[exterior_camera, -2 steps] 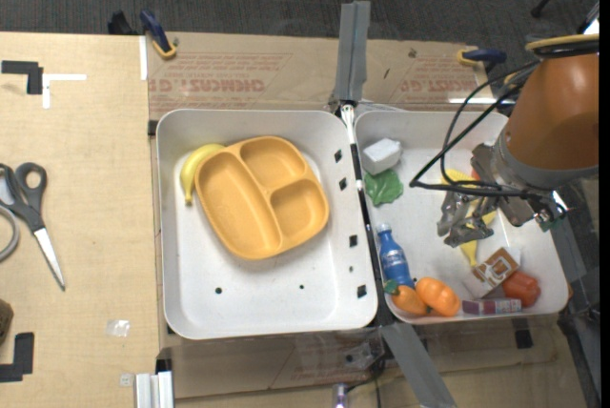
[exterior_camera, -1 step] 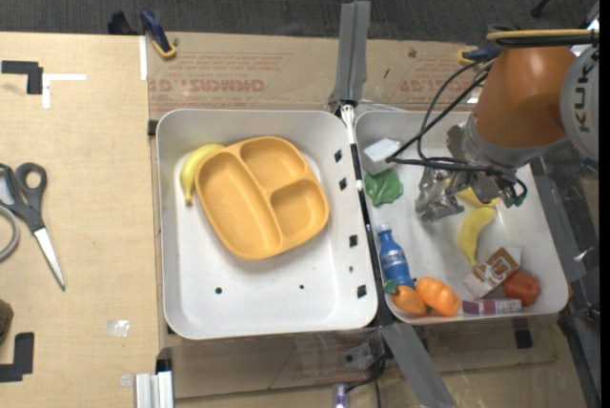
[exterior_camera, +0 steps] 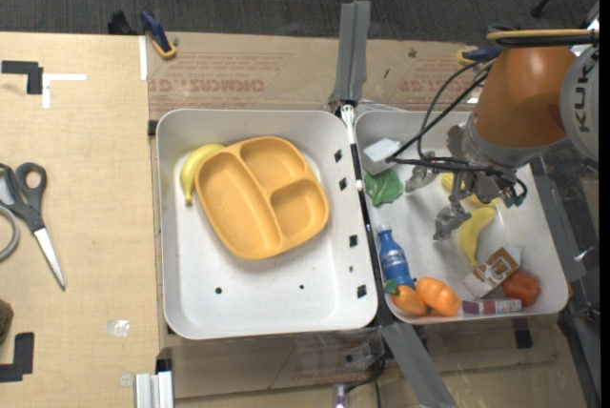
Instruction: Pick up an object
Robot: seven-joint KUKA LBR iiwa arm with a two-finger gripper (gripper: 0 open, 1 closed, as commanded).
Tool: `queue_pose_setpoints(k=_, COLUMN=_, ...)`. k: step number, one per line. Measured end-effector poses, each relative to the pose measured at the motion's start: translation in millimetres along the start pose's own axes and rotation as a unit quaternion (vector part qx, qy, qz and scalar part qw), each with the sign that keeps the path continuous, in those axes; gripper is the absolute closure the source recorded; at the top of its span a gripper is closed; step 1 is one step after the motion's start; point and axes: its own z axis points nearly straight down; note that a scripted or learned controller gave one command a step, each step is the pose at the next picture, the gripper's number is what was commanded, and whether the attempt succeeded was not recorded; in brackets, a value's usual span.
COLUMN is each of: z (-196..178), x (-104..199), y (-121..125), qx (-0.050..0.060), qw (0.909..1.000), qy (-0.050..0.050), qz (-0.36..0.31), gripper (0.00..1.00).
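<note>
Camera view: the arm (exterior_camera: 534, 96) reaches over the right bin (exterior_camera: 548, 234); gripper (exterior_camera: 456, 211) points down, finger state indeterminate.

We are looking at an arm (exterior_camera: 572, 101) showing a grey casing with a broad, rounded orange band (exterior_camera: 519, 96) above the wrist. Thin black cables are looping out from the wrist, and a dark metal claw (exterior_camera: 456, 206) with slim grey fingers is hanging beneath it.

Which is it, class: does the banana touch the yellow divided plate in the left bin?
Touching. In the camera view the banana curves right against the plate's upper-left rim, with no white bin floor between them.
</note>
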Motion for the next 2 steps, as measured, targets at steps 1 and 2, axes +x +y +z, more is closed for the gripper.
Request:
queue_pose_setpoints(k=1, z=0, x=21, y=-7, qx=0.000, qw=0.9996, qy=0.001, qz=-0.027, gripper=0.00)
queue_pose_setpoints(k=2, z=-3, x=69, y=-35, qx=0.001, qw=0.9987, qy=-0.004, qz=-0.050, gripper=0.00)
